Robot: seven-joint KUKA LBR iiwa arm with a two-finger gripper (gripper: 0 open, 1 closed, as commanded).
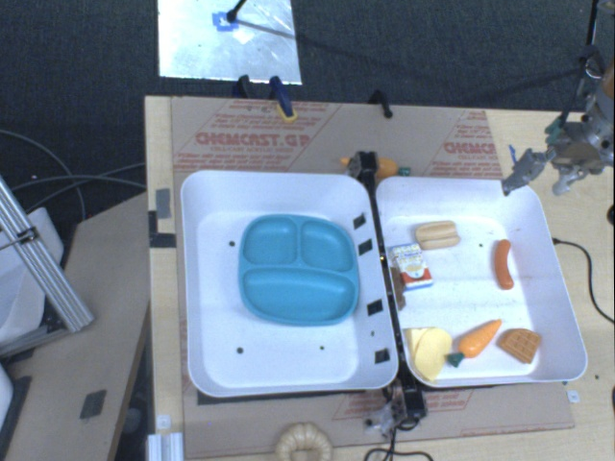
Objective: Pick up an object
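Note:
My gripper [541,179] hangs over the far right corner of the right bin [557,257], fingers spread open with nothing between them. Below it in that bin lie a tan bread roll [435,233], a red sausage [503,263], a small red and white carton [411,265], an orange carrot [478,338], a brown waffle [520,344] and a pale yellow piece [430,351]. The sausage is the item closest to the gripper, well apart from it.
The left bin [211,257] holds a blue divided plate [296,267]. Black clips run along the seam between the bins. A small orange object [385,168] lies behind the bins, and a beige ring [303,442] sits at the bench's front edge.

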